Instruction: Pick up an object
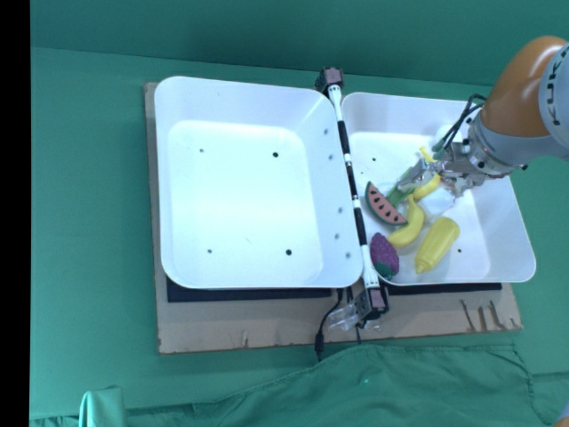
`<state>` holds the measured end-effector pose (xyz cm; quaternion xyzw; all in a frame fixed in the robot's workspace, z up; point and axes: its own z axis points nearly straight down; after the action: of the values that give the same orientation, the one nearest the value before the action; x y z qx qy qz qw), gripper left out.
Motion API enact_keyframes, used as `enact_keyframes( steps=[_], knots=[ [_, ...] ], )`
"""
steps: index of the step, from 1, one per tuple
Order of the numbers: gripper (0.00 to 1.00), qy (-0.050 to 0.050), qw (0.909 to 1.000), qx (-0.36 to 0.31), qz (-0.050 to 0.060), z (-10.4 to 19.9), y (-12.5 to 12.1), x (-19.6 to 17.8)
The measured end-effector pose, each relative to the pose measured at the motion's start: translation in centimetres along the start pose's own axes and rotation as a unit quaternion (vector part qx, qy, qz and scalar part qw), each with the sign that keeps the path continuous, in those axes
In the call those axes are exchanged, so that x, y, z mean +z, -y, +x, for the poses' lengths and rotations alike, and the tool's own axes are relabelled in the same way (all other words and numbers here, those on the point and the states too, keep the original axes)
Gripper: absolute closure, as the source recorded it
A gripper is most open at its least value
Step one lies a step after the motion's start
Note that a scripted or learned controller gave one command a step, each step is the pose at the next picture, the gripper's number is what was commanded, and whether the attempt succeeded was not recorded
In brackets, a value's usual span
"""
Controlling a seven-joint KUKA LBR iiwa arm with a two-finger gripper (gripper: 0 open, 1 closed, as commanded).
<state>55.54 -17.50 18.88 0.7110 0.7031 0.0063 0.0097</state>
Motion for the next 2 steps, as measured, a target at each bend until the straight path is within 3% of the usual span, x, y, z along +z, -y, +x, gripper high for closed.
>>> enact_keyframes(
  steps=[1, 2],
  knots=[
    [1.0, 0.001, 1.0, -0.002, -0.005, 0.2, -0.4, -1.3],
    [1.0, -0.003, 0.9999, -0.007, 0.01, 8.1, 3.4, -5.5]
  ],
)
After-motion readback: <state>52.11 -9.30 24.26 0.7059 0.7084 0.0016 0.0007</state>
